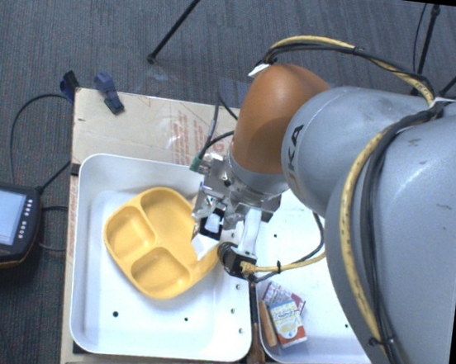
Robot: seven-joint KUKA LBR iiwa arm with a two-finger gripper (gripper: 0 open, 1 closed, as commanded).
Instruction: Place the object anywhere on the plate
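Grey arm over carpeted floor

The light is even and moderate, coming mostly from above. The white left bin is the brightest area and looks a little washed out, with few details on its floor. The grey arm shows soft, broad highlights on its curved shell, and the orange band has a mild shine on top. Shadows are weak: a dim one lies under the yellow plate and beside the arm. The dark carpet stays dull and slightly grainy. The whole picture is somewhat soft; the arm, nearest to the camera, looks less sharp than the bench.
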